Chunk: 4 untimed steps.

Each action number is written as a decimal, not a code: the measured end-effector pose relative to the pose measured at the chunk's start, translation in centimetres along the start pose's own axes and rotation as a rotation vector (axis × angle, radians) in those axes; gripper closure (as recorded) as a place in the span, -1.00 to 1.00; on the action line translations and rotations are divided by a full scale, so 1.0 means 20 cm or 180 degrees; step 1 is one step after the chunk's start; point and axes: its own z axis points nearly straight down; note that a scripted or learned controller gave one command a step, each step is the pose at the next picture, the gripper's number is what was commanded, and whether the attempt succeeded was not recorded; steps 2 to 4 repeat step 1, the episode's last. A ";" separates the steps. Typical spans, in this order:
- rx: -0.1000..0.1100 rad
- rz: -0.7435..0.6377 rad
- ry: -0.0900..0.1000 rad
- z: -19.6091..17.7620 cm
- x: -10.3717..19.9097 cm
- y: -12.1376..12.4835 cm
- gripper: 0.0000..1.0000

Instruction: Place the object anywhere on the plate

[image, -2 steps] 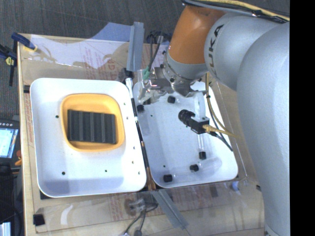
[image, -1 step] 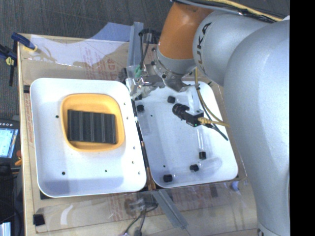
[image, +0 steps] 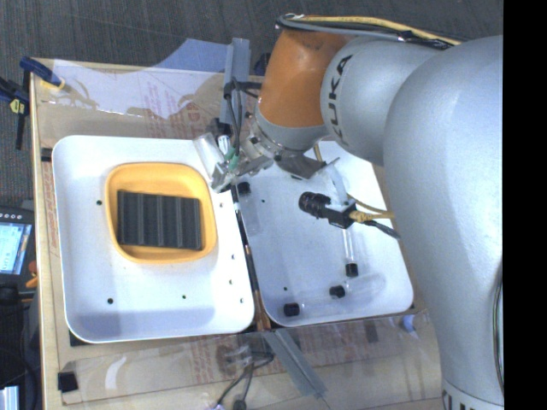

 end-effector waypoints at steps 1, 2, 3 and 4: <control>-0.0001 0.0001 -0.0002 0.00 0.00 0.00 -1.00; -0.0001 0.0001 -0.0002 0.00 0.00 0.00 -1.00; -0.0001 0.0001 -0.0002 0.00 0.00 0.00 -1.00; -0.0001 0.0001 -0.0002 0.00 0.00 0.00 -1.00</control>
